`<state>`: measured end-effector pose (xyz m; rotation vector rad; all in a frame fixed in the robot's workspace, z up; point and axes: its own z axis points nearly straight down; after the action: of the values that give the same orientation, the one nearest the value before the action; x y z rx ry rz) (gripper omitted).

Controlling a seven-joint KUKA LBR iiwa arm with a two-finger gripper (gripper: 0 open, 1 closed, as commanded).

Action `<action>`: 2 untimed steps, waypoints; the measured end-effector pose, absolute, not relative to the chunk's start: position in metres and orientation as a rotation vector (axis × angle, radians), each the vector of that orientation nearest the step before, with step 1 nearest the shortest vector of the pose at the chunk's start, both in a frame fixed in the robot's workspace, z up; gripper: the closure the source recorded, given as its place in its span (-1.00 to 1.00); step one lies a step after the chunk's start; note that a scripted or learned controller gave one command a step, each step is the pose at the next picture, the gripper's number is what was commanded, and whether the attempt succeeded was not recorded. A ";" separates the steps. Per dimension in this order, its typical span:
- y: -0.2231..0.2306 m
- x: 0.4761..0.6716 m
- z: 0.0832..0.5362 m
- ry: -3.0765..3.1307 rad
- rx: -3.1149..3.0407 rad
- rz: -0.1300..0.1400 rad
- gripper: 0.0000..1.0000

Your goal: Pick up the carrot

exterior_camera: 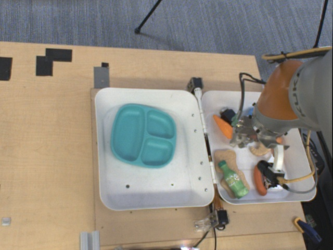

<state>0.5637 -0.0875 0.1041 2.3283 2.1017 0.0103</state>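
The bench looked like pale, matt wood-grain board. Both white bins appeared to be smooth moulded plastic with a soft sheen. A teal divided tray in the left bin looked like smooth, slightly glossy plastic. The carrot and green bottle seemed shiny plastic. The arm had a smooth grey shell and a glossy orange band. The floor at the top of the frame looked like ribbed blue-grey carpet.

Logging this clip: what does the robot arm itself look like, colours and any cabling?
The arm is a thick, rounded grey body with an orange band above the wrist. Below it sits a metallic pincer assembly. Thin dark cables loop beside the wrist.
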 end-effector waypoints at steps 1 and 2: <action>-0.038 0.618 0.187 1.796 2.574 0.009 1.00; -0.039 0.617 0.186 1.796 2.575 0.003 -1.00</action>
<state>0.6172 -0.0389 0.1856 2.5753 1.7964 0.0031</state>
